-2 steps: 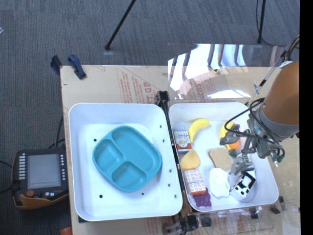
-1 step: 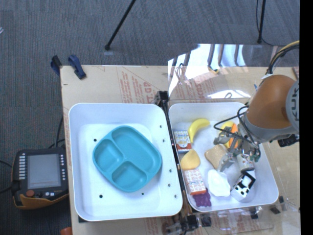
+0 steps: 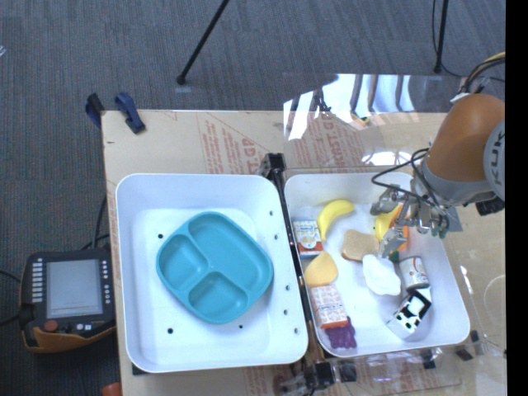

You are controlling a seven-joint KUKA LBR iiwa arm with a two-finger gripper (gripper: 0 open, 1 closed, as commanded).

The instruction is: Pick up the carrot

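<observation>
A single fixed camera hangs above the bench and looks down at a slant, far enough back to take in both shallow white bins, the brown board under them and a strip of dark grey carpet beyond. The grey arm with its orange band (image 3: 464, 143) enters from the frame's right, so the two-finger gripper (image 3: 410, 219) sits right of centre, over the right-hand white bin (image 3: 456, 280). The left-hand white bin (image 3: 136, 262) lies well to the gripper's left, and a black handheld screen pendant (image 3: 68, 295) rests farther left still, at the frame's edge.
</observation>
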